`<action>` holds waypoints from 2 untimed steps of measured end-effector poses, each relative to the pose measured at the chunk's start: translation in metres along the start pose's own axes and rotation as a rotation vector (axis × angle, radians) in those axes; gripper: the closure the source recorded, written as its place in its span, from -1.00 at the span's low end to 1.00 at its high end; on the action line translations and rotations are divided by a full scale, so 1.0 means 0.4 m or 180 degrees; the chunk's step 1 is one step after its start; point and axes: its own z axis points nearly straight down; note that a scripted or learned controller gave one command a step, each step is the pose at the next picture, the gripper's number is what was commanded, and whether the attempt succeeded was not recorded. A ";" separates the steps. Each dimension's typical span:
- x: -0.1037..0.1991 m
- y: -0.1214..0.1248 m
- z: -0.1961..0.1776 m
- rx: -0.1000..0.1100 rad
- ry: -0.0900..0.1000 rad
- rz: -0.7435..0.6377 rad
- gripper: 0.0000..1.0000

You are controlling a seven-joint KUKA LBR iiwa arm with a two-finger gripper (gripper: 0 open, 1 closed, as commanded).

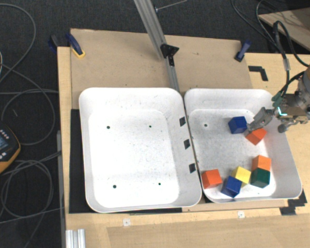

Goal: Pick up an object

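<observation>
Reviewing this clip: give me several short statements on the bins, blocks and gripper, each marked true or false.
1. All the blocks lie in the right bin. True.
2. The gripper hangs over the left bin. False: it is over the right bin.
3. A blue block lies beside the orange block near the gripper. True.
4. The yellow block sits alone at the bin's far edge. False: it sits in the near cluster, beside the green block.

Robotics lab, plywood bench (144, 61) clamped at corners, loose cables (20, 154) across dark carpet, aluminium camera mast (152, 22)
</observation>
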 end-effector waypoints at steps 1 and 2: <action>0.000 0.001 -0.005 -0.0015 -0.0003 -0.0001 -1.00; -0.012 0.000 0.104 0.0004 0.0001 0.0004 -1.00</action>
